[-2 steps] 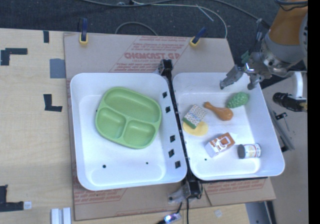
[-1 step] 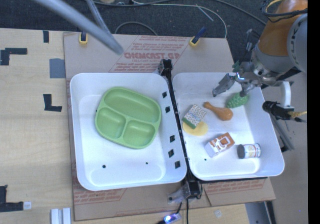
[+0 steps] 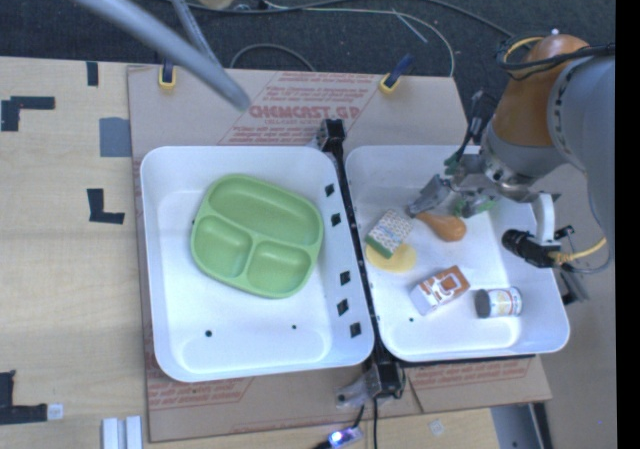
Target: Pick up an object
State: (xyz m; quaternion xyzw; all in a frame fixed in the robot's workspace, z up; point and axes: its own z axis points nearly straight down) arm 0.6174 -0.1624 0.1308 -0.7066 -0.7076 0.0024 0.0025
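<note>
Now, operator, you have the grey arm with its orange band (image 3: pixel 535 102) reaching in from the right over the right-hand shallow white bin (image 3: pixel 530 337). Its gripper (image 3: pixel 440 199) sits low in that bin's upper middle; you cannot tell how far the fingers are spread, nor whether anything lies between them. Just beside the gripper tip lies an orange rounded object (image 3: pixel 446 227), touching or nearly touching it. To its left you see a small speckled green-and-tan packet (image 3: pixel 389 232) resting partly on a flat yellow piece (image 3: pixel 396 258). Lower down lie a small orange-and-white carton (image 3: pixel 440 289) and, to its right, a short grey-and-white can on its side (image 3: pixel 497 302). In the left white bin (image 3: pixel 165 332) you have a light green divided plastic tray (image 3: pixel 258 235). Both bins sit on a cardboard sheet (image 3: pixel 300 112) on the wooden surface (image 3: pixel 60 267).
</note>
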